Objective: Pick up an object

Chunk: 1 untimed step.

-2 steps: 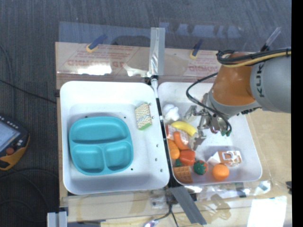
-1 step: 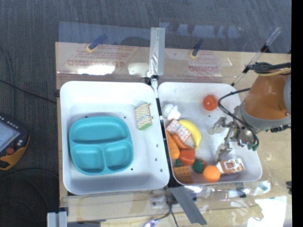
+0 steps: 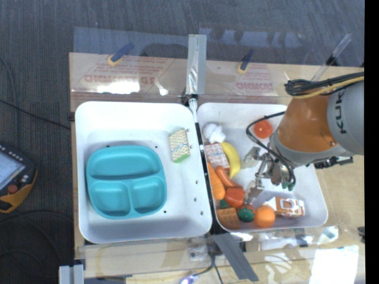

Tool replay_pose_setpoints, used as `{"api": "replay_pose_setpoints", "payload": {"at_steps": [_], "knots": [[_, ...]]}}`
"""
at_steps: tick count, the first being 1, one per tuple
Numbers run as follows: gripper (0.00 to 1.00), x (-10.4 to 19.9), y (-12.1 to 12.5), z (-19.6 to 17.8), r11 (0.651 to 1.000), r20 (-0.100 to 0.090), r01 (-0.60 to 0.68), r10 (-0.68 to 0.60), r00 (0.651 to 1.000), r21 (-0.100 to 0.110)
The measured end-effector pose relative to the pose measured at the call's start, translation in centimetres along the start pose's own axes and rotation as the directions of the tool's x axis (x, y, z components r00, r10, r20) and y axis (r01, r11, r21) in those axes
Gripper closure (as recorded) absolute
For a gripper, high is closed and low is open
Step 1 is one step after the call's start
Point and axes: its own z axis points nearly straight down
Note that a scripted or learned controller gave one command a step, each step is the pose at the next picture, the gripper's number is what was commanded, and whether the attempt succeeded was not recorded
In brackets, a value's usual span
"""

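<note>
The right bin (image 3: 317, 201) holds a heap of toy food along its left side: a yellow banana (image 3: 232, 158), an orange carrot (image 3: 217, 186), a red pepper (image 3: 234, 195), a green broccoli piece (image 3: 246, 215) and an orange fruit (image 3: 266, 216). A small orange-and-white carton (image 3: 289, 206) lies at the front right, and a red tomato (image 3: 263, 129) sits at the back. My gripper (image 3: 258, 182) hangs over the middle of this bin, just right of the red pepper and above the orange fruit. Nothing shows as lifted from the bin.
In the left bin (image 3: 118, 114) lie a teal divided plate (image 3: 125, 179) and a small yellow-green sponge-like block (image 3: 179, 145) near the divider. A white crumpled item (image 3: 214, 133) and a printed packet (image 3: 215, 154) sit at the right bin's back left. The arm's orange band covers the bin's right part.
</note>
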Motion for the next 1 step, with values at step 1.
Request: {"api": "replay_pose_setpoints", "payload": {"at_steps": [1], "knots": [[0.0,-4.47,3.44,0.12,0.999,-0.002,-0.04,0.04,0.999,0.011]]}}
